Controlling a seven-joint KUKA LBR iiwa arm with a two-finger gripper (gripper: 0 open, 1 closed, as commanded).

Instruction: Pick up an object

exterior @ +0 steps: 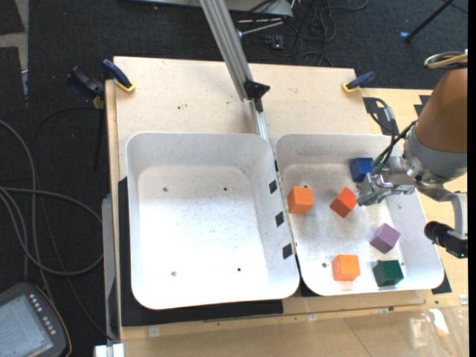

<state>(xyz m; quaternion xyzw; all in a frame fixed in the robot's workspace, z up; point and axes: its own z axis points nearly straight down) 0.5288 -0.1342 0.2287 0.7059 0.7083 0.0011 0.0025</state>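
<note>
No text, label or number can be read anywhere.

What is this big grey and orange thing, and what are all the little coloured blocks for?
That big thing is a robot arm. It is grey with an orange band and reaches in from the right. The picture comes from one camera fixed above a wooden bench, looking down at a slant.

On the bench sit two shallow white bins side by side: a left bin and a right bin. In the right bin lie small blocks: two orange cubes, one near the middle divider and one near the front, a red-orange block, a blue block, a purple block and a dark green block.

At the arm's tip is its gripper, the part that picks things up. It sits low, right beside the red-orange block. I can't tell whether it holds anything.
</note>
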